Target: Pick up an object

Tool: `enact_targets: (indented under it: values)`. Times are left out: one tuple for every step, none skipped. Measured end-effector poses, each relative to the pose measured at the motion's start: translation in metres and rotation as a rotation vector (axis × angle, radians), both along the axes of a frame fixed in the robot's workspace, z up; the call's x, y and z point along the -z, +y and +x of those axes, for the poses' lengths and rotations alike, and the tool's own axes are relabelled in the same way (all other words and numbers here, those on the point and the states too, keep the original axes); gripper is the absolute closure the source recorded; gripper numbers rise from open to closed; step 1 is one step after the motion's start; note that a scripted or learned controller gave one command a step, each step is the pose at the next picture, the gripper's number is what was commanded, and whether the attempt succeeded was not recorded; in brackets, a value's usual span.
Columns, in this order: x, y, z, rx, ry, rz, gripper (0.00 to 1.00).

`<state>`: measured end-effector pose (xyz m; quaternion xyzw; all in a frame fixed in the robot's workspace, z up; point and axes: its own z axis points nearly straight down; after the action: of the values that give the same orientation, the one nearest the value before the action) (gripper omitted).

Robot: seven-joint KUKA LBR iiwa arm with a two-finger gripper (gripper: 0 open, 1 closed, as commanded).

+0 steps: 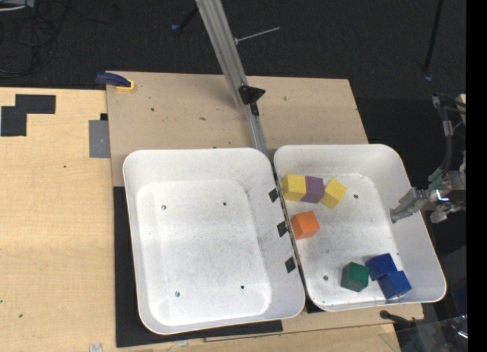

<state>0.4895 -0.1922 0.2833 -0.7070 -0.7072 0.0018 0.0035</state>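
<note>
Two white bins are sitting side by side on the bench; the left bin (144, 172) and the right bin (380, 156) are touching along their inner edges. Six blocks are lying in the right bin: a yellow cube (294, 187), a purple cube (313, 189) and a tilted yellow block (332, 192) near the far edge, an orange cube (305, 225) by the inner edge, and a green block (354, 277) beside two blue blocks (388, 274) at the near right corner. The gripper (426, 204) is hovering at the right rim, holding nothing; how far its fingers are open, I cannot tell.

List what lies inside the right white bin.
Right white bin: two yellow blocks, purple block, orange block, green block, two blue blocks. Nothing looks covered.
</note>
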Motion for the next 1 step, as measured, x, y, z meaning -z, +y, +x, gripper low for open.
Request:
enact_targets:
  values:
    - [-0.0021,-0.0006,0.0005,0.002,-0.005,-0.001,0.00]
